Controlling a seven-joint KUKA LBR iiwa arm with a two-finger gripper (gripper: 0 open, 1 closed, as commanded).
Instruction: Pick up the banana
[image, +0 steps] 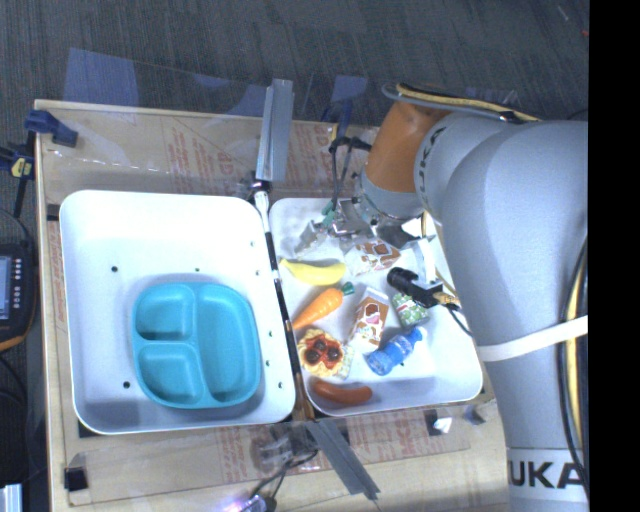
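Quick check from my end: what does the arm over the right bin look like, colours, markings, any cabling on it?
The arm is bulky, rounded and light grey, with an orange band above the wrist. A thin pale seam line crosses its lower body, and white "KUKA" lettering sits near the base. Thin dark cables loop beside the wrist. The gripper is small, metallic grey.

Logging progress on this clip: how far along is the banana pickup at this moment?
Early stage. Done: the arm has reached into the right bin, with the tool above the bin's far end. In hand: nothing visibly gripped; the banana lies on the bin floor just below the tool, beside the carrot. Left: lowering onto the banana, gripping it and lifting it.
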